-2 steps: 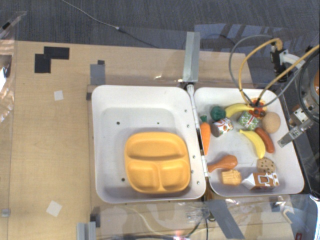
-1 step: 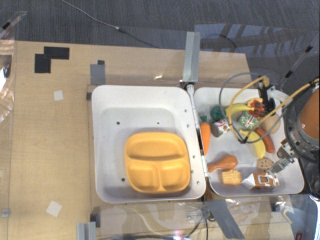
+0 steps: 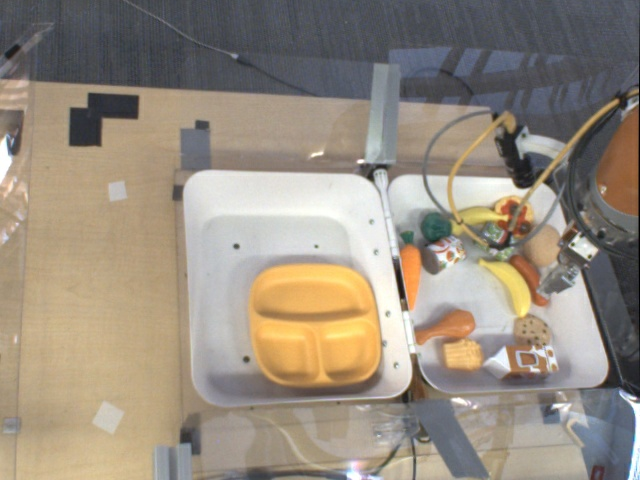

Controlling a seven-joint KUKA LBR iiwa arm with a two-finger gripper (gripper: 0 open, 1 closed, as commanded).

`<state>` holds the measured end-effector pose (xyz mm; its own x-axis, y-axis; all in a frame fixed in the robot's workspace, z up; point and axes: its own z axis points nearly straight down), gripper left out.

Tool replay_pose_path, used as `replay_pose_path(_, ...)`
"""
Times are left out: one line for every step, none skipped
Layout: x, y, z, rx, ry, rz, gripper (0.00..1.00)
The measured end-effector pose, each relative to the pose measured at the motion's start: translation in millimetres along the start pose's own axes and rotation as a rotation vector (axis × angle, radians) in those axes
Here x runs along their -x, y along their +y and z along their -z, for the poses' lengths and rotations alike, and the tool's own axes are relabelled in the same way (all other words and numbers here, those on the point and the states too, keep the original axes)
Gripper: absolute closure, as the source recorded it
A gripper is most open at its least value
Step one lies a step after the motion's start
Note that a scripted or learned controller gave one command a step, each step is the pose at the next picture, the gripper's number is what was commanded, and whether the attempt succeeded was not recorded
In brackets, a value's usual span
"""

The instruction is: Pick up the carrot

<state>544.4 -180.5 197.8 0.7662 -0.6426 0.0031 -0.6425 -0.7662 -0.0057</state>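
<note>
The carrot (image 3: 410, 273) lies lengthwise in the right bin (image 3: 590, 353), against its left wall (green top pointing away). The gripper (image 3: 562, 273) hovers at that bin's right side, near a banana (image 3: 508, 283) and well apart from the carrot. A yellow tray (image 3: 315, 323) sits in the left bin (image 3: 215, 268).

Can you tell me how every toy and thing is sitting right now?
carrot: lying flat along the right bin's left wall, untouched.
yellow tray: right way up in the left bin.
banana: lying flat in the right bin.
drumstick: lying on its side.
small carton: tipped over near the front wall.
tool: low over the right bin's right side, far from the carrot.
</note>
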Motion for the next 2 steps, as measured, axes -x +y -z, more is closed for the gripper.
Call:
replay_pose_path(-59.1,-79.0,-30.9,0.000,-0.005,0.045,1.00)
replay_pose_path(-51.7,-52.6,-68.7,0.002,-0.002,0.247,1.00)
